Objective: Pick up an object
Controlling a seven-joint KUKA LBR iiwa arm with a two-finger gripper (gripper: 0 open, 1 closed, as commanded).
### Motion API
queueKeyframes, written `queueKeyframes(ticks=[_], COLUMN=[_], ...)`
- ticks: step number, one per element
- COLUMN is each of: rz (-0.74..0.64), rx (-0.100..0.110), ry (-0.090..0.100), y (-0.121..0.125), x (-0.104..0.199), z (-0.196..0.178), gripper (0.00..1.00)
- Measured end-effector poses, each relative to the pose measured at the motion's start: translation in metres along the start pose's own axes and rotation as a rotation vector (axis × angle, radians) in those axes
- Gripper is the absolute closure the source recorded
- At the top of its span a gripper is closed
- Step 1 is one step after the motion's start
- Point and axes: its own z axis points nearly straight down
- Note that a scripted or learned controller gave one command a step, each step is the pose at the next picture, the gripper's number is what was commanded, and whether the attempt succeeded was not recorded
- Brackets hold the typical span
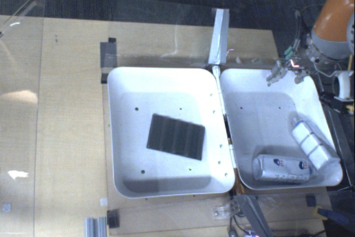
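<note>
The pincer [285,70], fingers apart and holding nothing, should drop onto the silver foil-wrapped cylinder [281,168] lying well below it, straddling its width.

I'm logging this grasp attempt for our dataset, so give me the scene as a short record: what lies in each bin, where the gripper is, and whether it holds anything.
left bin: one flat dark ribbed rectangular pad, lying near the middle
right bin: silver can on its side at the near wall; white cylindrical package lying slantwise by the right wall
gripper: over the far right part of the right bin, apart from both items
held: nothing seen between the fingers
arm: grey with an orange band, entering from the right
</note>
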Motion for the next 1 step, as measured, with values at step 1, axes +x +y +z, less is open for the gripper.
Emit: queueKeyframes(ticks=[1], rz=[-0.041], rx=[0.0], ry=[-0.001], y=[-0.0472], x=[-0.0346], z=[0.1032], gripper=[0.0])
